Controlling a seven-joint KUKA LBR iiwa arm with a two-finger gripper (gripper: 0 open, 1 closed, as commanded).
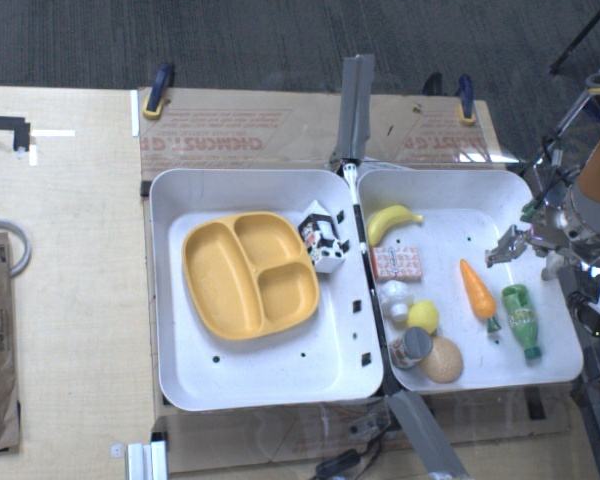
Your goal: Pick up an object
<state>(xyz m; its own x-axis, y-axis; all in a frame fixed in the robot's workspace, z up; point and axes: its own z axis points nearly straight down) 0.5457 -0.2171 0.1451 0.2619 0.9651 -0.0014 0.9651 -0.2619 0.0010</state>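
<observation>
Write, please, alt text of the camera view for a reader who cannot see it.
The grey arm's claw hangs over the right white bin, near an orange plastic carrot and a green plastic bottle; a yellow banana also lies there. The left white bin holds a yellow divided plastic plate and a small black-and-white carton.

High fixed camera, seemingly slanted, overlooks both bins (170,298).

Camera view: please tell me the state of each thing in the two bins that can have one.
Yellow plate: upright, nothing in its compartments.
Milk carton: tipped over beside the plate.
Green bottle: lying on its side.
Banana: unpeeled, lying flat.
Carrot: lying flat.
Gripper: holding nothing.
</observation>
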